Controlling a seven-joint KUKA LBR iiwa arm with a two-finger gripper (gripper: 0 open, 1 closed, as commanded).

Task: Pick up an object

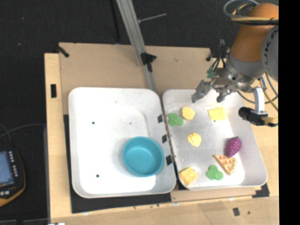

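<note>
Claw [209, 95] spread, nothing gripped, above right bin [248, 139]: 4 yellow pieces, 2 green.

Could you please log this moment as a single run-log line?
arm: over right white bin far edge | gripper: open, holding nothing | nearest: flat yellow square piece | blue round bowl: left white bin

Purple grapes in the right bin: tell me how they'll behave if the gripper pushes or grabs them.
The grapes look small and rounded, so probably light and apt to roll or skid when nudged. Their bumpy, tapered shape may slip from the gripper. The pizza slice lies close by and might get bumped.
</note>
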